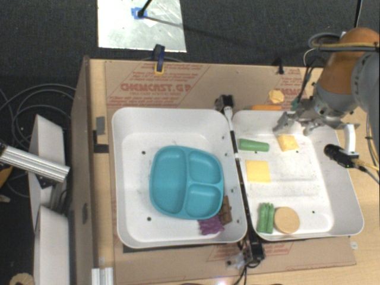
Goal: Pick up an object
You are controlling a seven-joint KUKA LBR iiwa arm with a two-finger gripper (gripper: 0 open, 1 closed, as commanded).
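Observation:
The right bin (332, 218) holds a green cylinder (253, 144), a yellow square slab (258, 171), a small yellow block (288, 142), a green bundle (265, 217) and a tan round disc (287, 219). My gripper (295, 122) hangs over the far part of this bin, just above the small yellow block, with nothing seen between its fingers. The arm's grey wrist and orange band (350, 46) rise at the upper right.
The left bin (127, 159) holds a teal divided plate (187, 181), with a purple piece (209, 225) and a brown piece (226, 212) at its near right corner. An orange strip (266, 107) and a yellow lump (276, 95) lie beyond the right bin.

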